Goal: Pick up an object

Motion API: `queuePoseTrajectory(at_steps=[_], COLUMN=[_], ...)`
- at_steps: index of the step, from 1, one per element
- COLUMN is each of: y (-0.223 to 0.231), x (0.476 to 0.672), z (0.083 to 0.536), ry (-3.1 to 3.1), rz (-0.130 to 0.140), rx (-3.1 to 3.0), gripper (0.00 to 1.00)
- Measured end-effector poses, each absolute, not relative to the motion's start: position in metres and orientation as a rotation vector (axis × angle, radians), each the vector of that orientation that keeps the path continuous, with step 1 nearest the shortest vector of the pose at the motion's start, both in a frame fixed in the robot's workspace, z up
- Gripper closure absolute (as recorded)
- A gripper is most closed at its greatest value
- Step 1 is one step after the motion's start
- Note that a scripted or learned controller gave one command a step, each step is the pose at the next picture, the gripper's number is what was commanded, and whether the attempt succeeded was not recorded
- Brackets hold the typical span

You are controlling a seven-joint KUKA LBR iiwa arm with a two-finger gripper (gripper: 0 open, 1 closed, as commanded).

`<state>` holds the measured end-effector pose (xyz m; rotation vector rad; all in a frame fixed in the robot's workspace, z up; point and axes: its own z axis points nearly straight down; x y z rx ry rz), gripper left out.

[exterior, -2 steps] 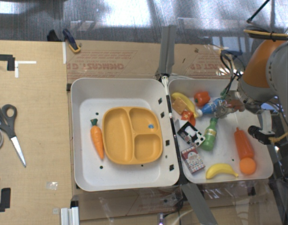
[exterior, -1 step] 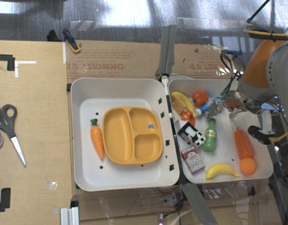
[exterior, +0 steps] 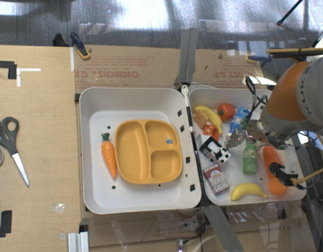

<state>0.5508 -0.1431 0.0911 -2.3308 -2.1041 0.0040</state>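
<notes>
1. Gripper (exterior: 236, 139), metallic and two-fingered, hangs low at right of centre in the frame, in the right white bin (exterior: 232, 199); how wide it stands and whether it grips anything, I cannot tell.
2. Nearest candidates: green plastic bottle (exterior: 249, 157) just beside it, black-and-white cow-patterned toy (exterior: 214, 150) to its lower left.
3. Best to centre over one item, clear of the neighbours, before descending.

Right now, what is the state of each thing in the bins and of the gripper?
Gripper: low in the right bin, above the toys.
Tray: flat in the left bin.
Carrot: lying beside the tray.
Green bottle: lying down.
Lower banana: lying free.
Scissors: on the bench, blades closed.
</notes>
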Motion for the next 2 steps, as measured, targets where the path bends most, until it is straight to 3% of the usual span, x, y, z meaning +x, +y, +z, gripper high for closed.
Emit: queuePoseTrajectory(at_steps=[1,2], y=[-0.144,-0.083], x=[0.55,0.633], z=[0.099,0.221], ry=[-2.107,-2.031], rz=[0.008,0.004], rx=[-2.328,-2.398], gripper=[1.0,1.0])
